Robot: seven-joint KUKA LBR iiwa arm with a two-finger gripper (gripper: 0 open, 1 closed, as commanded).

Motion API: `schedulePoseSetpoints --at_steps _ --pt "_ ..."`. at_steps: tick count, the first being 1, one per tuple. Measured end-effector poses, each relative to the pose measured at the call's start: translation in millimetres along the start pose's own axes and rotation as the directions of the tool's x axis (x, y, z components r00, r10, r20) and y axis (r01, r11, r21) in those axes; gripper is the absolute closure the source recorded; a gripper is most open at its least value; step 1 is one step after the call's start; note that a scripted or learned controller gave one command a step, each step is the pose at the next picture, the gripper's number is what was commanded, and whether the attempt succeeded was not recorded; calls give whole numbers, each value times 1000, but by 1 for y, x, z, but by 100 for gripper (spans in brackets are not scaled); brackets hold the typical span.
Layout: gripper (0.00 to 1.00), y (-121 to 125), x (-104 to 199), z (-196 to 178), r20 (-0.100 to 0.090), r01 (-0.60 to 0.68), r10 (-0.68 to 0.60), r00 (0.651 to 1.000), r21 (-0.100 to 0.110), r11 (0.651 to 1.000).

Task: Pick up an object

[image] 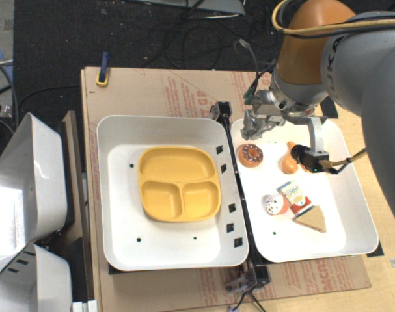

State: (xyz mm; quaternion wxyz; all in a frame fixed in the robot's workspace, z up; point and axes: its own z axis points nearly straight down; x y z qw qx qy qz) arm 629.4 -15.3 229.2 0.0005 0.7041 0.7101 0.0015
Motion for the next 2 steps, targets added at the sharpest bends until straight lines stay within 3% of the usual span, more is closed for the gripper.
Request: schedulePoseSetpoints --at_steps 2 --pt "100 14 109 -8 0 -1 1 1000 0 1000"
